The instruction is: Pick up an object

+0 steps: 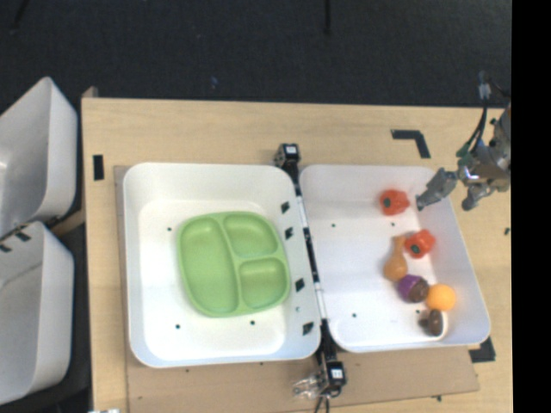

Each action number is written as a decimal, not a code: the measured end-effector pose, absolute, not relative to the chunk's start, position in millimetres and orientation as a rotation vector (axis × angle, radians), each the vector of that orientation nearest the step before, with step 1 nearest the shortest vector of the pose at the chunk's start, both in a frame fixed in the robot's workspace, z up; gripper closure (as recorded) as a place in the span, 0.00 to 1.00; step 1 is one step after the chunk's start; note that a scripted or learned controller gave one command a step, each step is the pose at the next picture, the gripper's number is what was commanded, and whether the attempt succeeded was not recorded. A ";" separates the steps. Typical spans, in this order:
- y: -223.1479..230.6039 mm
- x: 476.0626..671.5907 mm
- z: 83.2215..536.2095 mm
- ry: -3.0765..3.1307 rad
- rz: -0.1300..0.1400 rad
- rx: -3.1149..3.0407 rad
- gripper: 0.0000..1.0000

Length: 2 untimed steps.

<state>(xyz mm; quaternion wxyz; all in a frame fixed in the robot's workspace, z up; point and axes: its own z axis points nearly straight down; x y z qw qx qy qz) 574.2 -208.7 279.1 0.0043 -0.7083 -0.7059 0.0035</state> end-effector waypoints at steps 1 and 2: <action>-207.8 576.2 286.7 -2.223 -0.001 -2.223 0.00; -206.9 582.0 227.1 -2.221 0.002 -2.224 0.00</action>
